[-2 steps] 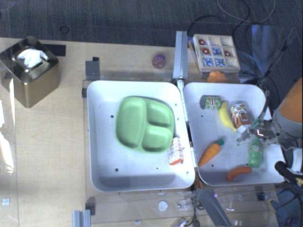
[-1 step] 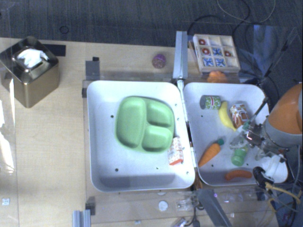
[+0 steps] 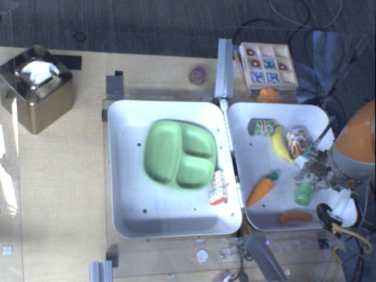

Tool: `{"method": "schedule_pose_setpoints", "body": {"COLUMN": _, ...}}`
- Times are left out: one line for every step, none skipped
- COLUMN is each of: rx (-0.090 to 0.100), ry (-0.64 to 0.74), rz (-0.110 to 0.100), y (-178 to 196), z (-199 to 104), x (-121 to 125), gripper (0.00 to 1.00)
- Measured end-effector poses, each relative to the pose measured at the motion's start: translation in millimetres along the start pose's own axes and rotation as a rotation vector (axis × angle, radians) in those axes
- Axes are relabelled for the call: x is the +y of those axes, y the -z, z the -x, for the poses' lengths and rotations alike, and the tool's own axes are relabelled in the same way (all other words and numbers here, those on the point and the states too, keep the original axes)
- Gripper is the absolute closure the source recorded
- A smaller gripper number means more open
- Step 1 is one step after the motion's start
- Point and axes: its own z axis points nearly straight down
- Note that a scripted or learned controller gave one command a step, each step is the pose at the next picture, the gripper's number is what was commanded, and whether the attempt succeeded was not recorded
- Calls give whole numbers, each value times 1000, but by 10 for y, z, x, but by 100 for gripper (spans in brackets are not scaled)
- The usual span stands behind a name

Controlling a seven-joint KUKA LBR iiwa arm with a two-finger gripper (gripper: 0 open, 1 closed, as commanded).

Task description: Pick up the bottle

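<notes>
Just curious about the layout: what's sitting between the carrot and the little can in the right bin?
In the camera view, only bare white bin floor separates the carrot from the can; the banana lies off to the side.

I see a light wooden bench (image 3: 70, 175) under me, dark carpet (image 3: 147, 10) behind, and cables (image 3: 305, 4) lying there.

Single fixed camera above bench (image 3: 59, 175); slanted downward; both bins (image 3: 117, 157) framed

Bench (image 3: 70, 169) with two white bins

The left bin (image 3: 126, 216) and right bin (image 3: 258, 219) sit side by side; a tissue box (image 3: 38, 90), purple ball (image 3: 197, 75) and tic-tac-toe board (image 3: 269, 66) rest nearby.
</notes>
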Motion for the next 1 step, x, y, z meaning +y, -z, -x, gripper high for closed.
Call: {"method": "schedule_pose_setpoints", "body": {"rx": -2, "ry": -101, "rz": -20, "y": 896, "z": -998, "x": -74, "gripper": 100}}
